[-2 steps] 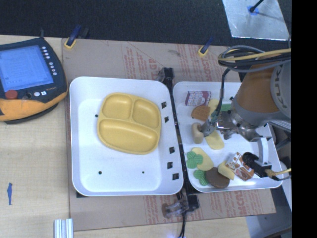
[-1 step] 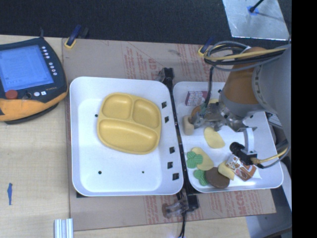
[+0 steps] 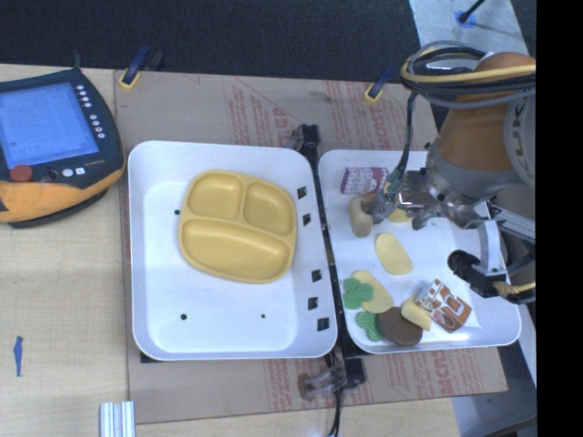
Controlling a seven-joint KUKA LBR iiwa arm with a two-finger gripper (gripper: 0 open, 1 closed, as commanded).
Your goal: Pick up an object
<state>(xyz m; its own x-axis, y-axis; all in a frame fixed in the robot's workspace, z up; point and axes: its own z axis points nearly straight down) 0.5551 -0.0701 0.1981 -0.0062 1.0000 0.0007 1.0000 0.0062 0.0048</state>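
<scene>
Beige piece (image 3: 361, 217) standing in right bin (image 3: 492, 337) at about ten o'clock of its floor, just beside pink-and-white packet (image 3: 363, 180) lying at twelve o'clock from it. Gripper (image 3: 383, 201) low over same corner, arm reaching in from three o'clock. Jaws' state: cannot tell, tips lost against dark hardware. Nothing seen grasped.

Beige piece sits at roughly eight o'clock from jaws, very near, possibly touching; contact not confirmed. Yellow oval slice (image 3: 393, 253) lies at six o'clock from jaws, apart. Green pieces (image 3: 359, 293), brown disc (image 3: 396, 327) and patterned packet (image 3: 444, 304) cluster toward bin's six o'clock edge. Left bin (image 3: 155, 335) carries yellow divided plate (image 3: 239, 225).

Recommended for step in hand, as judgement: centre jaws over beige piece before closing, descend straight, keep clear of packet and bin wall at nine o'clock, lift slowly to verify hold.
</scene>
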